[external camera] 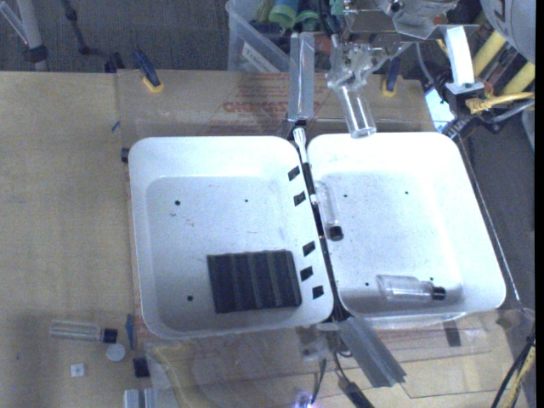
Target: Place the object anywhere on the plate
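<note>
Camera view, slanted down over two white bins side by side on a bench. Above the far edge of the right bin [476, 219], near its far left corner: gripper [350, 68], fingers closed on the top end of a clear tube [358, 113], tube hanging tilted, lower end just over the bin's far rim, well apart from the plate. In the left bin [161, 185], close to the near edge and toward the near right corner: black ridged plate [254, 280], lying flat, nothing on it. In the right bin, against the left wall: second tube [328, 215], black cap toward the near side. Along that bin's near edge: third tube [410, 289], on its side, black cap pointing right. Beyond the bins, at the bench's far edge: tub of coloured bits [276, 11].
</note>
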Robot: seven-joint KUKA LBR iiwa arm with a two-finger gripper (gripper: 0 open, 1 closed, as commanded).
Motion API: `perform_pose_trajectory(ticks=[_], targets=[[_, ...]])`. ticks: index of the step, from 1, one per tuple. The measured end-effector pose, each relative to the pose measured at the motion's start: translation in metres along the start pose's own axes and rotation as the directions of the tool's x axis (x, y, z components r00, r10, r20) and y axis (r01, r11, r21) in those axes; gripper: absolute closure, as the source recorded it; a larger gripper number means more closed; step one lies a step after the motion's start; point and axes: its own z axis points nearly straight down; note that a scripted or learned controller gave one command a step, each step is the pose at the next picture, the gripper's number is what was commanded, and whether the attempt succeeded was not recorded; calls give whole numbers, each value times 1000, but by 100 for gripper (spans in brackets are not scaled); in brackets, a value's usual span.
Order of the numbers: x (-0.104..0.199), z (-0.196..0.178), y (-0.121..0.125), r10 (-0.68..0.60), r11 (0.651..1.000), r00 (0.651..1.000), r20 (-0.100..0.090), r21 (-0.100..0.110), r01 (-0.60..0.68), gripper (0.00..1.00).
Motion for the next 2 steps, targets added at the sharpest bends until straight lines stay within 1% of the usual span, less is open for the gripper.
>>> perform_pose_trajectory(ticks=[1, 2], targets=[[-65, 1, -9, 443, 897, 897, 2, 5, -443, 100], [-127, 1, 16, 854, 520, 520, 2, 1, -854, 100]])
